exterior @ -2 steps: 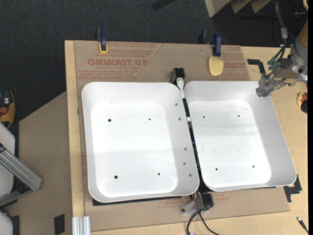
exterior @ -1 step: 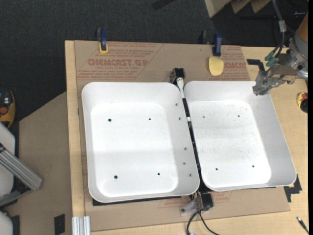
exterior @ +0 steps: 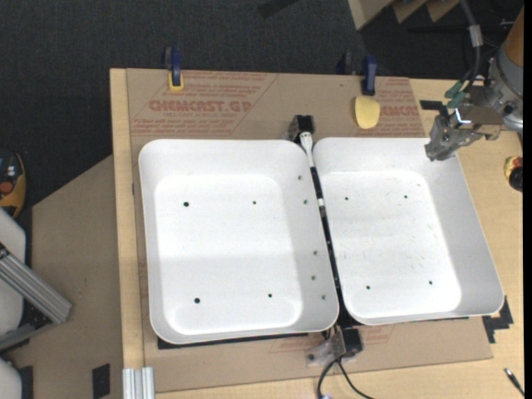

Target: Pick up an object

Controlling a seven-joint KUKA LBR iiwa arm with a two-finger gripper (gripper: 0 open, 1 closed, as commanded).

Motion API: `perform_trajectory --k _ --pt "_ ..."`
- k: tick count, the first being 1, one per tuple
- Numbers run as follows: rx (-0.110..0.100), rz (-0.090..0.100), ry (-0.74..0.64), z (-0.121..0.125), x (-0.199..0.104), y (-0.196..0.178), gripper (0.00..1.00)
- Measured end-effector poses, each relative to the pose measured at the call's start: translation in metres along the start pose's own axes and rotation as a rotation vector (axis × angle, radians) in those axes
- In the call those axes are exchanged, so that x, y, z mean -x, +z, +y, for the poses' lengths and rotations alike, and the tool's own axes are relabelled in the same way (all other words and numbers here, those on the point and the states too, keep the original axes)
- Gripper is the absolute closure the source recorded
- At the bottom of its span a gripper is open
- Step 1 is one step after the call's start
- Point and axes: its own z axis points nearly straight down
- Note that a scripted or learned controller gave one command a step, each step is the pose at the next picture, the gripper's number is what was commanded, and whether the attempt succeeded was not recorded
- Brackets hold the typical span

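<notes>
Camera view: two white bins, left and right, sit side by side on the worktop. Beyond them, a small pale-yellow object lies beside a blue clamp. At far right, the tool hovers over the right bin's corner.

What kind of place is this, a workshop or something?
Probably a robotics lab test bench: two white bins sit on a clamped board, with a robot gripper hovering over the right one.
</notes>
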Motion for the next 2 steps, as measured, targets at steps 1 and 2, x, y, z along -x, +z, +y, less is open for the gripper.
perform_trajectory --k 1,2 --pt "-0.014 0.005 -0.009 -0.037 -0.118 0.054 1.0" --pt "0.007 0.003 -0.004 -0.021 -0.165 -0.041 1.0"
